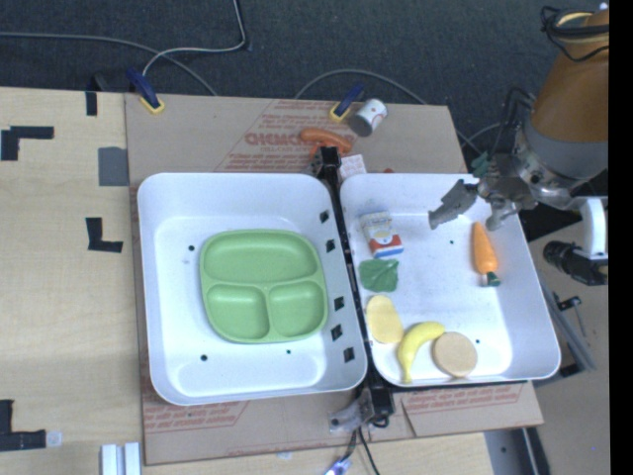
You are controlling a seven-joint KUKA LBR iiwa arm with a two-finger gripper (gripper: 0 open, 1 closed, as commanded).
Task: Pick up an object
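Camera view: two-finger gripper spread, empty, over right white bin far edge; small orange carrot just nearside, long axis far-to-near.

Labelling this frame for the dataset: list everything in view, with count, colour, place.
bins: 2, white, side by side on the bench
divided plate: 1, green, left bin
carrot: 1, orange, right bin, right side
small carton: 1, white, red and blue, right bin, near divider
leafy piece: 1, green, below the carton
banana: 1, yellow, right bin, front
pale yellow piece: 1, left of banana
round tan piece: 1, right of banana
clamps: 2, blue and yellow, rear board edge
arm: 1, grey and orange, right
claw: 1, grey, open, above right bin, beside carrot
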